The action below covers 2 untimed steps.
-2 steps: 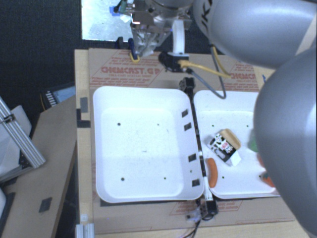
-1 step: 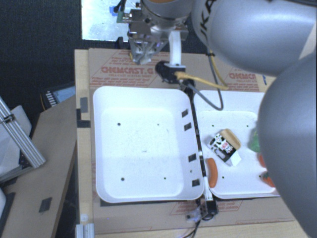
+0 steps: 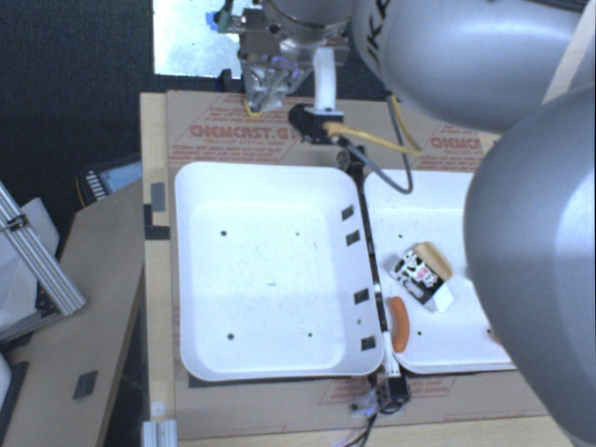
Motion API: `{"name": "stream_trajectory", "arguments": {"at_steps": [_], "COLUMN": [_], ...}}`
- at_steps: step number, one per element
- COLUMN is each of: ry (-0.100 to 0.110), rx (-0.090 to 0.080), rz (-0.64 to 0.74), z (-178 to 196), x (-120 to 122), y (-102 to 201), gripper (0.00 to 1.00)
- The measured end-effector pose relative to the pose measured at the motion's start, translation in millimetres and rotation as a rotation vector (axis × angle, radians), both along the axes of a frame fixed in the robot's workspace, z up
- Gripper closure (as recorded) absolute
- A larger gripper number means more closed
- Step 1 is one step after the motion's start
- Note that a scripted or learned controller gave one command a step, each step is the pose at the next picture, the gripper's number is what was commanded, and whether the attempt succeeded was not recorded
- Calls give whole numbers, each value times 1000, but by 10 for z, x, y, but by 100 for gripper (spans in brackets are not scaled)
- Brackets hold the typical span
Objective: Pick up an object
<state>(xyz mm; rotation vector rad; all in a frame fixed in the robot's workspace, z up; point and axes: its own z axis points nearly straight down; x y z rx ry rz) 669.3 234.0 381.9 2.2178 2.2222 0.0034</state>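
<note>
Gripper [image 3: 264,91], state indiscernible, hovers beyond the left bin [image 3: 256,268]; orange sausage-shaped toy [image 3: 399,324] lies far off, rightward, ungrasped.

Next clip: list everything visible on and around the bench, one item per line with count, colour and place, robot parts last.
bins: 2, white, side by side on the bench
orange stick: 1, orange, right bin, by its left wall near the front
black-and-white packet: 1, black and white, right bin, behind and right of the orange stick
tan piece: 1, tan, right bin, against the packet's far side
cardboard sheet: 1, brown with red print, under both bins
metal rail: 1, silver, off the bench at the left edge
arm: 1, grey with an orange band, covering the upper right
gripper: 1, metallic, behind the left bin's far edge, over the cardboard
</note>
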Motion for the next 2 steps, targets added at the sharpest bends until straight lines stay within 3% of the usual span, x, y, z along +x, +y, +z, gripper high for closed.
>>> {"name": "stream_trajectory", "arguments": {"at_steps": [2], "ry": [2], "rx": [0], "rz": [1], "z": [-48], "x": [-55], "y": [-3], "gripper": [100]}}
